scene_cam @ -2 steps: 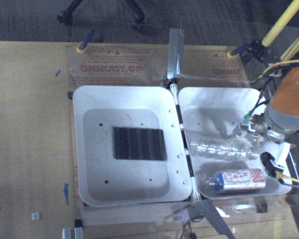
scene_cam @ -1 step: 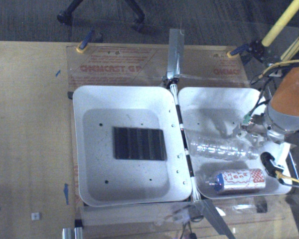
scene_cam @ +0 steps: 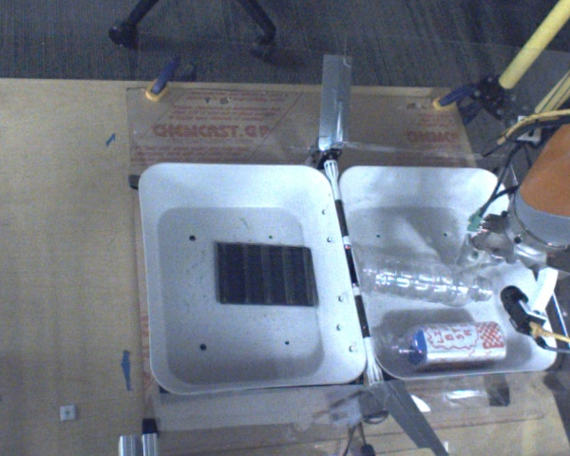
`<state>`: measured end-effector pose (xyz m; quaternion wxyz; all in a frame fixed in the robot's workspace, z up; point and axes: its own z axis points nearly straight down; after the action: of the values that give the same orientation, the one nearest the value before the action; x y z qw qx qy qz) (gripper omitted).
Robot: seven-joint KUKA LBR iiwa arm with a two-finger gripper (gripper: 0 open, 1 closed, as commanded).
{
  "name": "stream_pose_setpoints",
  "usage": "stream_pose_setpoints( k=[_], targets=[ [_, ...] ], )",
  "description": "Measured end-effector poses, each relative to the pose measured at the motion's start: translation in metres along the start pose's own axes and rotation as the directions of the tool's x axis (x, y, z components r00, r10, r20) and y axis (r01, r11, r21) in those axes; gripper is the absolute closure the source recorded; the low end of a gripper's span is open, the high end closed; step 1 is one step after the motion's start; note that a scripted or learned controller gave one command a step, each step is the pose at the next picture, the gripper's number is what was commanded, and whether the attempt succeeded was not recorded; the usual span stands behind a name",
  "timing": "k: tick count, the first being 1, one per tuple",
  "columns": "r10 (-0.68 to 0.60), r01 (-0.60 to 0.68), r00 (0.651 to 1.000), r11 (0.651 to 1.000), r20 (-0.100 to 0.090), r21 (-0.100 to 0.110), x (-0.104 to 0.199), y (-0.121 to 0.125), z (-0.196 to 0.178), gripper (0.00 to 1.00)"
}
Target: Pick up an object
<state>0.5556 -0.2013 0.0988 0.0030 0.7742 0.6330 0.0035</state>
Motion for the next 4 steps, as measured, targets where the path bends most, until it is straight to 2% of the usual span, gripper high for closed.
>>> stream_pose_setpoints(
  k=[1,2,3,4],
  targets=[
    [0.000,0.000,1.000,1.000,0.000,0.000,0.000,0.000,0.000,0.00],
    [-0.257,0.257,0.966,0.966,0.003,0.001,0.041,0.040,0.012,0.00],
    [-0.300,0.300,0.954,0.954,-0.010,-0.001,-0.013,0.004,0.009,0.00],
    [-0.490,0.490,0.872,0.872,-0.002,0.006,0.028,-0.020,-0.021,0.00]
  ],
)
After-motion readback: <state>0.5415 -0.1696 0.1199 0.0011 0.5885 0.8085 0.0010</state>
